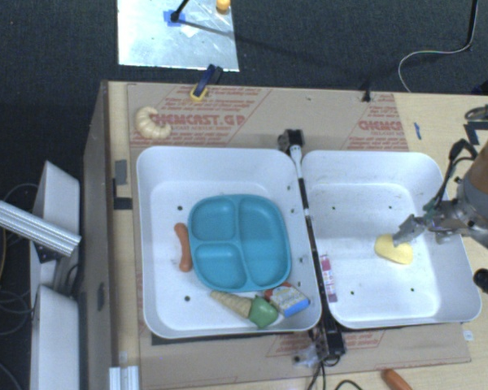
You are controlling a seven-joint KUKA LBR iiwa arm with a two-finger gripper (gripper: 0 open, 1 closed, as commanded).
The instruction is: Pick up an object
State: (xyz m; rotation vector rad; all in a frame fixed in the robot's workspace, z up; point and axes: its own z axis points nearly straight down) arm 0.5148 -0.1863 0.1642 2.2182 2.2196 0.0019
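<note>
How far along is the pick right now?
Done: the gripper has reached into the right bin, right at the yellow object. In hand: nothing visibly gripped; the yellow object lies on the bin floor. Left: grasp and lift it.

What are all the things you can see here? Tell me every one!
bins: 2, white, side by side on the bench
divided plate: 1, blue, left bin
sausage toy: 1, orange-brown, left bin, left of the plate
cone: 1, tan, left bin, front
green block: 1, green, by the cone
small packet: 1, blue and white, left bin, front right
yellow lump: 1, yellow, right bin
arm: 1, grey, from the right
tool: 1, grey, right above the yellow lump
</note>
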